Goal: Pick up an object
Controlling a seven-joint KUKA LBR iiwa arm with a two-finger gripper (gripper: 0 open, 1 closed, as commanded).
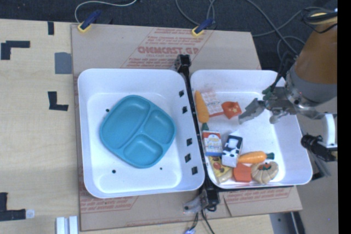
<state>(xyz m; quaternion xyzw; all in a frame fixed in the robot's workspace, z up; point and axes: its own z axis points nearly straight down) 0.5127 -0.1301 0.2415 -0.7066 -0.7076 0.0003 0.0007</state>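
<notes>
Blue divided plate (138, 130) smooth matt plastic; white bins (88, 118) glossy plastic; cardboard sheet (159, 49) matt, printed; wooden bench (33, 134) pale, smooth.

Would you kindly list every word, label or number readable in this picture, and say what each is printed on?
"CHEMCAST GP", faint red print on the brown board under the bins: a probable reading, blurred.
Smaller red lines on that board: too blurred to read.
Printed packets in the right bin, such as the orange one and the box: too small to read.
</notes>
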